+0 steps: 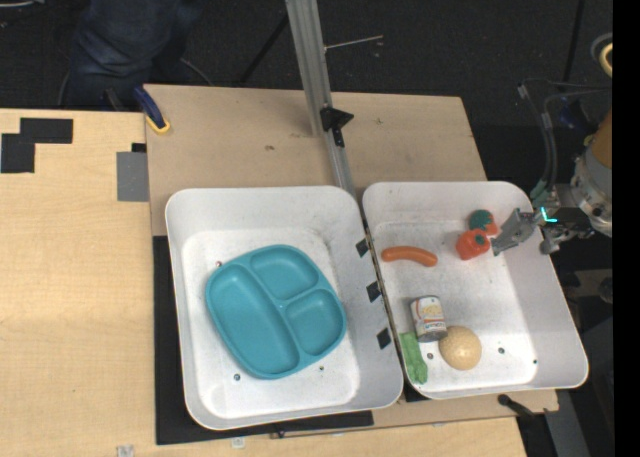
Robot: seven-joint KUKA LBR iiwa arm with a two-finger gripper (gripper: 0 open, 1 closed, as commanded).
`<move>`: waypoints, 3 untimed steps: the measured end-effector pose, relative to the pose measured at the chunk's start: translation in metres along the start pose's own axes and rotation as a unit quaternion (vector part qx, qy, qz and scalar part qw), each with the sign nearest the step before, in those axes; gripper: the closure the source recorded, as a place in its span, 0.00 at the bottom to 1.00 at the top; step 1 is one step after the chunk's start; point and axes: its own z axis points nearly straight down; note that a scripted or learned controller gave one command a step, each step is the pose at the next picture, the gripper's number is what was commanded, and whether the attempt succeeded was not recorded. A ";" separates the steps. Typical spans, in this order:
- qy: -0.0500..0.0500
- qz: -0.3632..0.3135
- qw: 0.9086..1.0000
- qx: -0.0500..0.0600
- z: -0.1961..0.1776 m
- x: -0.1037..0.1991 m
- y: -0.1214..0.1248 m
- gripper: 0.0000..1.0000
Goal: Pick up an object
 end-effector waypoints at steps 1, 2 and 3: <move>0.000 0.000 1.000 -0.001 -0.001 0.000 0.000 0.00; 0.001 0.000 1.000 0.002 0.055 -0.003 0.009 0.00; 0.001 0.000 1.000 0.003 0.112 -0.009 0.016 0.00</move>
